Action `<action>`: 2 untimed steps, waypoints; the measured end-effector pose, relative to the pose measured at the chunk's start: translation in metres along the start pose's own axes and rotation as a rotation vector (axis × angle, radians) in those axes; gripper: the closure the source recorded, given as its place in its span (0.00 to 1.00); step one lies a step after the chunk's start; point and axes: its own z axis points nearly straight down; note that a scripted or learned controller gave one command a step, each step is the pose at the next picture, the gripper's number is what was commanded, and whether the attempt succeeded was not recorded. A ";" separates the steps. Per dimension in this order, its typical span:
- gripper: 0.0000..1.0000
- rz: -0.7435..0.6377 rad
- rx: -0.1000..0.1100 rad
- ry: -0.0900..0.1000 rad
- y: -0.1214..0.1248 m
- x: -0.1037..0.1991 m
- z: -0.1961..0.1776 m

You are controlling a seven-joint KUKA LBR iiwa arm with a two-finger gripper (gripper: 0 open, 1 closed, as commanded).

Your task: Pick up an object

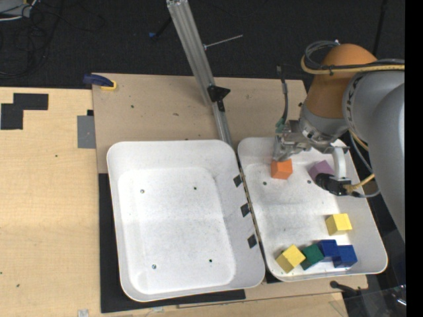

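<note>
An orange cube (pixel 282 169) sits in the far part of the right bin (pixel 268 243). My gripper (pixel 285 152) is directly over its top and seems to touch it; the wrist hides the contact. A purple block (pixel 321 169) lies just to the right of the cube, beside a black part of the arm. In the near part of the same bin lie a yellow cube (pixel 338 224), a yellow block (pixel 290 257), a green block (pixel 310 255) and a blue block (pixel 337 252).
The left bin (pixel 125 177) lies alongside, joined to the right one by black clips (pixel 244 209). A slanted aluminium post (pixel 195 58) rises behind the bins. The grey arm (pixel 370 111) covers the far right corner.
</note>
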 end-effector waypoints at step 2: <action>1.00 -0.001 0.023 0.007 0.002 -0.006 -0.082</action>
